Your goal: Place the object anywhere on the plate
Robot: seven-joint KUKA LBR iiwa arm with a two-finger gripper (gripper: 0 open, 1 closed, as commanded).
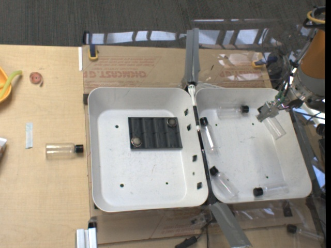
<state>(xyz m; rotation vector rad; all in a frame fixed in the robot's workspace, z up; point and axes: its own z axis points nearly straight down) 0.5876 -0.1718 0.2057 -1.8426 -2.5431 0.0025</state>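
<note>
A dark ribbed plate (pixel 155 133) lies in the left bin (pixel 103 154), with a small round piece (pixel 136 141) at its front left and another (pixel 171 122) at its back right. Several clear vials with black caps lie in the right bin (pixel 295 164): one at the back (pixel 231 110), one along the left wall (pixel 208 137), one at the front left (pixel 223 184) and one at the front (pixel 271 190). My gripper (pixel 269 110) hangs over the back right of the right bin. A faint clear shape (pixel 277 128) lies just below it; whether it is held is unclear.
The divider between the bins (pixel 196 133) runs front to back. On the wooden table to the left lie a clear vial (pixel 62 149), a small grey strip (pixel 29 136), a red disc (pixel 35 77) and a yellow object (pixel 4 84). Cables and metal framing (pixel 289 61) crowd the back right.
</note>
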